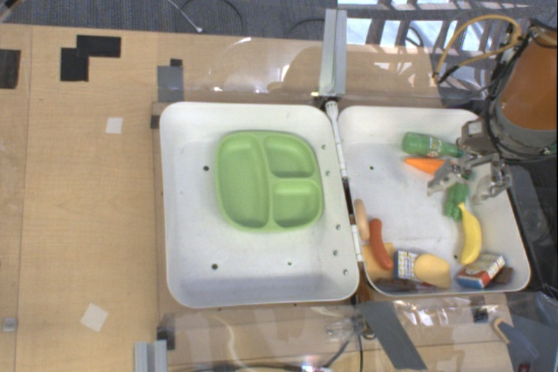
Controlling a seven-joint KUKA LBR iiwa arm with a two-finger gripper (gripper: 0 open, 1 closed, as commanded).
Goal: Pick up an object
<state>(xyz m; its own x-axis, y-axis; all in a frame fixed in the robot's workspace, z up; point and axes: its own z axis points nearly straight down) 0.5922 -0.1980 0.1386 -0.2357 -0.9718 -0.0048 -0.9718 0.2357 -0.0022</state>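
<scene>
Camera view: I read the step in hand as the approach to a grasp. The gripper (469,179) hangs low over the right bin (384,144), toward that bin's right edge, with its metal fingers spread apart and nothing between them. No object is lifted yet.

Candidate objects lie in the right bin. A green bottle (429,144) lies on its side near the far edge, with an orange carrot (425,165) just beside it. A small green item (454,199) sits directly under the gripper; I cannot identify it. A yellow banana (471,235), curved and smooth, lies just nearer. Along the near edge are a red sausage (377,237), a yellow lemon-like piece (433,268) and a small printed carton (482,273).

The next move, in my judgement, calls for a straight descent over the small green item, then closure.

The left bin (187,213) holds a green compartment plate (267,179), glossy moulded plastic with rounded corners. The counter (78,205) is pale wood.
</scene>
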